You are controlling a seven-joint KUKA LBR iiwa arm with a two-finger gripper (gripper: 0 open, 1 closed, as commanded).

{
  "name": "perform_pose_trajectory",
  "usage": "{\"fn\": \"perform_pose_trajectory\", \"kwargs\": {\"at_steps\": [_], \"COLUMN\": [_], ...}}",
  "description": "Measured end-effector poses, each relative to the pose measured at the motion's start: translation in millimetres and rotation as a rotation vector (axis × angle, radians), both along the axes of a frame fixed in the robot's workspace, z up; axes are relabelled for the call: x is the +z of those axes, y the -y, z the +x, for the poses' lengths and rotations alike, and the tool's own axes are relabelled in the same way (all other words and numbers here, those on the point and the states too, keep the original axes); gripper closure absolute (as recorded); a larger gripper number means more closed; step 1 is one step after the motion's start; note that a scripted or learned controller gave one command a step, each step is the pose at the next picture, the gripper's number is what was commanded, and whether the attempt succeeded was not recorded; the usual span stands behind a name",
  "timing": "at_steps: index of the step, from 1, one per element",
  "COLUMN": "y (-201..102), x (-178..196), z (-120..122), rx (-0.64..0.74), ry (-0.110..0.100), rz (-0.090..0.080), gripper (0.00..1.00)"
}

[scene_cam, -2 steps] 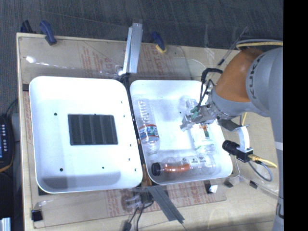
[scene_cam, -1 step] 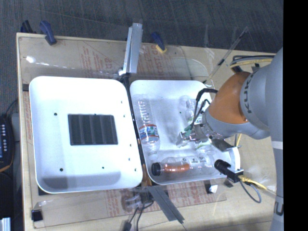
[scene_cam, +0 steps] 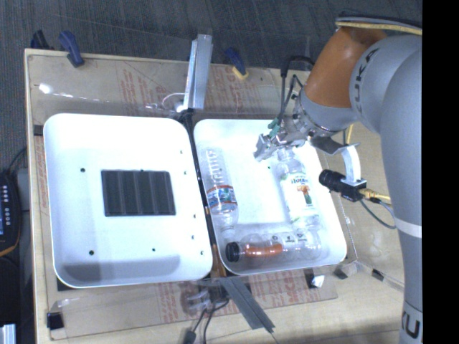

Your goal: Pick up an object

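Observation:
Three clear plastic bottles lie in the right bin (scene_cam: pixel 244 131). One with a blue label (scene_cam: pixel 219 190) lies along the left wall. Another with a green and orange label (scene_cam: pixel 299 194) lies along the right side, neck pointing to the back. A third with a black cap and orange label (scene_cam: pixel 276 248) lies across the front wall. My gripper (scene_cam: pixel 275 141) hangs at the back of the right bin, just above the neck end of the green-labelled bottle. I see nothing lifted off the bin floor.
The left bin (scene_cam: pixel 72 142) holds a flat black ribbed rectangle (scene_cam: pixel 138 192) near its middle. A metal post (scene_cam: pixel 197 74) stands at the back between the bins. Blue clamps (scene_cam: pixel 70 49) sit on the bench's rear edge.

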State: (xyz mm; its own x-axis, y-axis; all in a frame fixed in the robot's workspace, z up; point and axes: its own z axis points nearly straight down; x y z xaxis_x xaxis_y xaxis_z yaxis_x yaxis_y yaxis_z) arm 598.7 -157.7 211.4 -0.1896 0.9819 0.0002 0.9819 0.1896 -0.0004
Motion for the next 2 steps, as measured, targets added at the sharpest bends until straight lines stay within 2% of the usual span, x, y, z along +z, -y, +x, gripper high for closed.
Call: {"fn": "perform_pose_trajectory", "kwargs": {"at_steps": [1,2], "y": [51.7,51.6], "x": [-14.9,-14.9], "z": [-9.2,-9.1], "rx": [0.209,0.209], "ry": [-0.002,-0.002], "rz": [0.002,0.002], "gripper": [1.0,0.0]}}
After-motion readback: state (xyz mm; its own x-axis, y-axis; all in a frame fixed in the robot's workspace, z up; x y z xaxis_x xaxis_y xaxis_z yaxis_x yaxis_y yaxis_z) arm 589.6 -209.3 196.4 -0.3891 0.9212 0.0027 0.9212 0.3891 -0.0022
